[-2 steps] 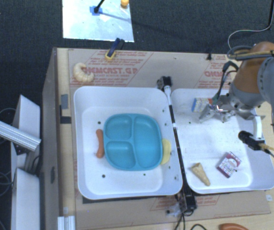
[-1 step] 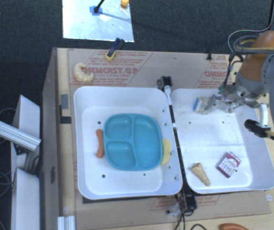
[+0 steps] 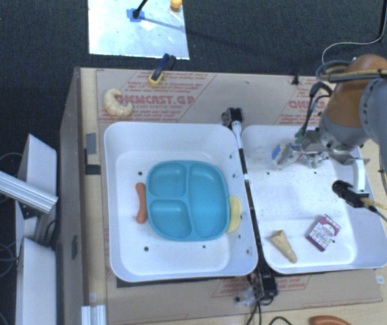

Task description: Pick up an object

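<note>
Here the gripper (image 3: 295, 153) hangs low over the back of the right white bin (image 3: 373, 249); whether it is open cannot be told. Near the bin's front lie a tan wedge-shaped piece (image 3: 283, 245) and, well apart from the gripper, a small maroon packet (image 3: 323, 232).

Cardboard-topped bench (image 3: 200, 93) carrying two white bins

The left bin (image 3: 122, 202) and right bin (image 3: 369, 249) sit side by side on it; well left of the gripper's fingers (image 3: 287, 156), beyond the bins, lie a pale curled toy (image 3: 117, 102) and a yellow-and-blue tool (image 3: 161, 69).
</note>
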Available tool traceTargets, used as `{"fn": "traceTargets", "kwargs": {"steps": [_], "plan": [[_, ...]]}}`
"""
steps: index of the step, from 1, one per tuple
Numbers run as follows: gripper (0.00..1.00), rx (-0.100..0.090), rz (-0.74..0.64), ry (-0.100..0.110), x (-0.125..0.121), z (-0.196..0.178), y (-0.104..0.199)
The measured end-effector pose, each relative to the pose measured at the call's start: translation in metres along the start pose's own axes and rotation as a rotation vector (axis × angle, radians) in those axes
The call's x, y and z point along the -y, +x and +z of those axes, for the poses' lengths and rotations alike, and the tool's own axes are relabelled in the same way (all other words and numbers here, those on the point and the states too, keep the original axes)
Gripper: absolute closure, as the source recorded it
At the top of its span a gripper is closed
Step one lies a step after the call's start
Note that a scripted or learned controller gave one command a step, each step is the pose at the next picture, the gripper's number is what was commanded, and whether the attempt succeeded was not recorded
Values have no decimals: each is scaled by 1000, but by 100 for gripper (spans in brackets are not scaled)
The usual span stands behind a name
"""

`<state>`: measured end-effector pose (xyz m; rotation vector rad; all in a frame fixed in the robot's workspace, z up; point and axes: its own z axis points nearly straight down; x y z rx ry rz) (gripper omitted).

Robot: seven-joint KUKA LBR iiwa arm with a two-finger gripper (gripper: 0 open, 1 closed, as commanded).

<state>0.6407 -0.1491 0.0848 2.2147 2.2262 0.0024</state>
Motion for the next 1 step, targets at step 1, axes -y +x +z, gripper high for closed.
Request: {"fn": "traceTargets", "kwargs": {"steps": [1], "plan": [[0, 2, 3, -1, 0, 0, -9]]}}
